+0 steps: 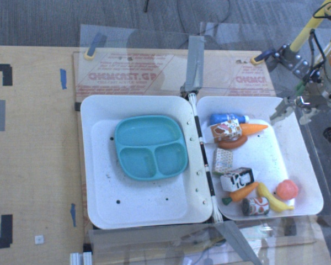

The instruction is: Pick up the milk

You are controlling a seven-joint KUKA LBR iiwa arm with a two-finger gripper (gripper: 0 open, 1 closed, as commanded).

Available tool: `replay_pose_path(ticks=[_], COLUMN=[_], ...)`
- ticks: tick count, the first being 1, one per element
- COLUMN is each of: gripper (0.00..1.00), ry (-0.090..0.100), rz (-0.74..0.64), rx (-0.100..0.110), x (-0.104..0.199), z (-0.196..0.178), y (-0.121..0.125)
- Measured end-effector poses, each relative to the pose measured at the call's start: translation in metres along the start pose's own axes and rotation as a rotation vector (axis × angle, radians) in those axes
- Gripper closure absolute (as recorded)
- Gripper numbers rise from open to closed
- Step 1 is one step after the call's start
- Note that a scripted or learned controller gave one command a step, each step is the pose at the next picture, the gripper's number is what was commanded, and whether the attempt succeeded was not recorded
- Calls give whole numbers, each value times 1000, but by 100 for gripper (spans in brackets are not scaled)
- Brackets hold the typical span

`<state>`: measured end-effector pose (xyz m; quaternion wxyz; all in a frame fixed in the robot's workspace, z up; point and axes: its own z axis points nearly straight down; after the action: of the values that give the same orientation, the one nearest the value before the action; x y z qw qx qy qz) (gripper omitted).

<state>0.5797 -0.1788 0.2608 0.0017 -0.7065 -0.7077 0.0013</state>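
The milk (237, 178) is a small white carton with black patches. It lies on its side in the lower middle of the right bin (298, 148), between a checkered cracker (223, 160) and a carrot (244, 192). My gripper (291, 115) hovers over the right bin's upper right corner, well up and to the right of the milk. Its fingers are spread open with nothing between them.
Also in the right bin are a blue bottle (227, 118), a brown-and-white carton (226, 130), a second carrot (254, 128), a sausage (233, 143), a banana (275, 199), a peach (287, 189) and a can (255, 206). A teal divided plate (150, 147) sits in the left bin (99, 175).
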Motion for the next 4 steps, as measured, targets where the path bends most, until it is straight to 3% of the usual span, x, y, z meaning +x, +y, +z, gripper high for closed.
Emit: replay_pose_path(ticks=[1, 2, 3, 4], gripper=[100, 100, 0, 0], ry=[-1, -3, -2, 0], rz=[-1, 190, 190, 139], rx=[1, -3, -3, 0], x=[-1, 25, 25, 77], z=[-8, -20, -20, 98], y=[2, 61, 61, -44])
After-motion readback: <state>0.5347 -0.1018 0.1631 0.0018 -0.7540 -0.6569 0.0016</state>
